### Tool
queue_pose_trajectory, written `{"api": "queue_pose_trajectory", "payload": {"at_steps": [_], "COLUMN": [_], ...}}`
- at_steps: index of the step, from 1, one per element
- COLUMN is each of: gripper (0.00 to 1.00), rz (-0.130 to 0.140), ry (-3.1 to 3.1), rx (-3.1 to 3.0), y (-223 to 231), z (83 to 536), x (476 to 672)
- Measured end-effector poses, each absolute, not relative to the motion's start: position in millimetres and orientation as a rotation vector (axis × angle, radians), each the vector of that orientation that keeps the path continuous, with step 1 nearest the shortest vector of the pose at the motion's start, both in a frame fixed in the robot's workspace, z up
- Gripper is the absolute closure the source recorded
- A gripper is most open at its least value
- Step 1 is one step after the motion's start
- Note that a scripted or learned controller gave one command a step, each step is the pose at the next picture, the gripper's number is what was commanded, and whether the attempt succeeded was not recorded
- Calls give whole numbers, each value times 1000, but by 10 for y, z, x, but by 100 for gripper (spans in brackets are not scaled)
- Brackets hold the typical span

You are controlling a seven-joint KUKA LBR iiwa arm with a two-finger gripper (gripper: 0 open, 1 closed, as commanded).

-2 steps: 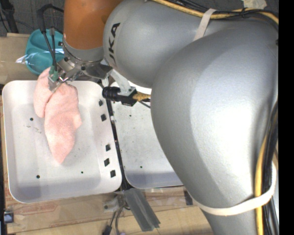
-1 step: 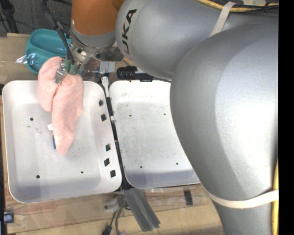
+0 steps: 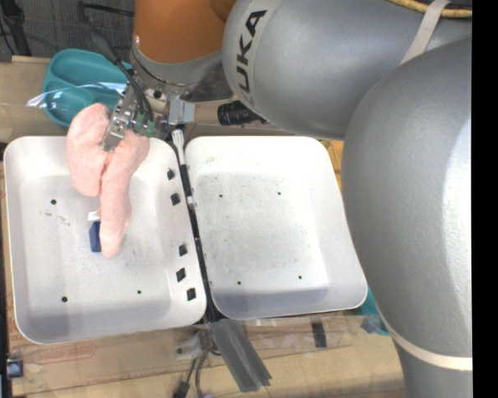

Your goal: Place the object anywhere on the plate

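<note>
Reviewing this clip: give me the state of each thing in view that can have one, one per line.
pink cloth: gripped at its top, draped in two lobes over the left bin.
gripper: shut on the pink cloth, above the left bin's back edge.
left bin: upright, a small blue item lying in it.
right bin: upright, speckled floor.
teal object: lying behind the left bin, outside it.

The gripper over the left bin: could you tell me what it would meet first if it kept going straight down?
Probably the pink cloth draped directly at the gripper, then the left bin floor beneath it; depth is hard to judge from this slanted view.
</note>
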State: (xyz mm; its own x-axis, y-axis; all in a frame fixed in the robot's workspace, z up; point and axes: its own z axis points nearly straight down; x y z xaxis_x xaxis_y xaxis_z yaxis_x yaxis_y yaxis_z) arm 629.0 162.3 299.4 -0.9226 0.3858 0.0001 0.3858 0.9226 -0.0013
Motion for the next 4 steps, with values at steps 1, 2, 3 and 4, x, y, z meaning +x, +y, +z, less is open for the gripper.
{"api": "queue_pose_trajectory", "payload": {"at_steps": [1, 2, 3, 4], "gripper": [100, 100, 100, 100], "rz": [2, 1, 0, 1], "ry": [-3136, -3141, -3142, -3138], "rx": [-138, -69, 104, 251], "y": [1195, 1670, 2187, 1285], "z": [2827, 2612, 2643, 2974], "x": [6455, 6077, 6424, 6563]}}
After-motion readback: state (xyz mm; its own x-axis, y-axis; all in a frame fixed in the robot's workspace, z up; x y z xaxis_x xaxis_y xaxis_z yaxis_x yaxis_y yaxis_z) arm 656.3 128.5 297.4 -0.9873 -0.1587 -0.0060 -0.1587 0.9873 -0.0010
